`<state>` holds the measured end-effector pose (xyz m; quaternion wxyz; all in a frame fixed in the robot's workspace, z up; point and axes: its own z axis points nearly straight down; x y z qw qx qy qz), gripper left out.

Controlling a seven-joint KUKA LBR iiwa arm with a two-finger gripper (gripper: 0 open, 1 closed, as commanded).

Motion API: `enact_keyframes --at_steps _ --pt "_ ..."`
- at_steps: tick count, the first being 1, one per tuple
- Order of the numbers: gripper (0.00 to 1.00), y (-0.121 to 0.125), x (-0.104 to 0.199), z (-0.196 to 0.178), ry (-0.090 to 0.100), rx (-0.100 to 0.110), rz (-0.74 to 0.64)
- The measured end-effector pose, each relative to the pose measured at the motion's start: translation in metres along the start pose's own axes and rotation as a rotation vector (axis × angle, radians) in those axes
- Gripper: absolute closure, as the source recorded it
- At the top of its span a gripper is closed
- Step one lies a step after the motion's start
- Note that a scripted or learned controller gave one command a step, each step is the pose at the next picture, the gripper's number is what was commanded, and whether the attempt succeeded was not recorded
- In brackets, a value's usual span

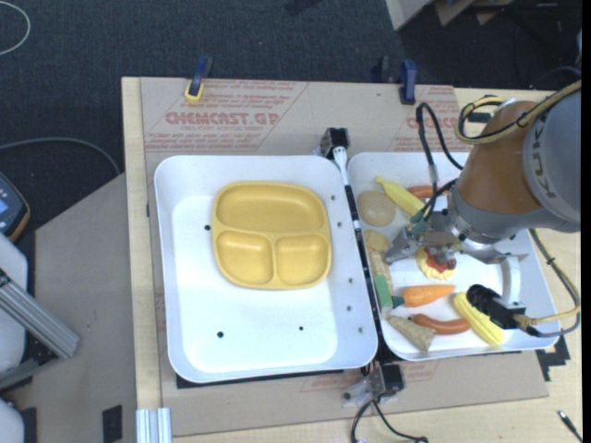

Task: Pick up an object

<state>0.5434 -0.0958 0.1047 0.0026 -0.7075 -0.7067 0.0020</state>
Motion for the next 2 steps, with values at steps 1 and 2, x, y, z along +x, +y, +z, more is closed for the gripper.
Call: enact_keyframes --at_steps 1,2 --pt "0.0 0.0039 -0.0034 0.0145 -0.007 -0.017 0.002" --pt "1.0 0.0031 -0.0015 0.0063 -0.004 -0.016 0.002"
